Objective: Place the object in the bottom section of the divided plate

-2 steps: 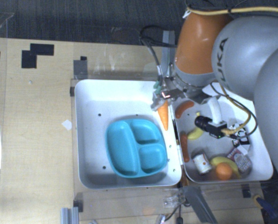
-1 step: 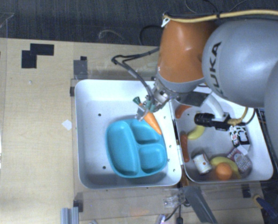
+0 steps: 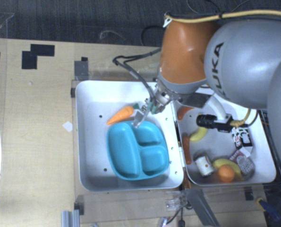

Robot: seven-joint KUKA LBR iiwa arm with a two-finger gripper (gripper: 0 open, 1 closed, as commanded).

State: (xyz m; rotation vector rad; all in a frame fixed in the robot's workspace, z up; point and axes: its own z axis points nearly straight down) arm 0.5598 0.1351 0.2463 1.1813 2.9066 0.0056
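Left bin (image 3: 83,141): shallow, white, set on a pale surface (image 3: 31,126). Holds a blue divided plate (image 3: 138,150) with one long section on its left side and two smaller sections on its right, lying flat toward the bin's near right corner. Toy carrot (image 3: 120,115): orange with a green leaf end, lying on the bin floor just beside the plate's far rim, outside every section, tip pointing left and leaf end pointing right toward the gripper. Gripper (image 3: 141,117): reaching down at a slant from the right, tip just over the plate's far rim and right next to the carrot's leaf end; contact with the carrot and width of opening not discernible. Right bin (image 3: 265,169): white, beside the left one, holding a banana (image 3: 198,135), an orange fruit (image 3: 226,174), a small pale can (image 3: 203,164) and a long red item (image 3: 186,150) along its left wall.
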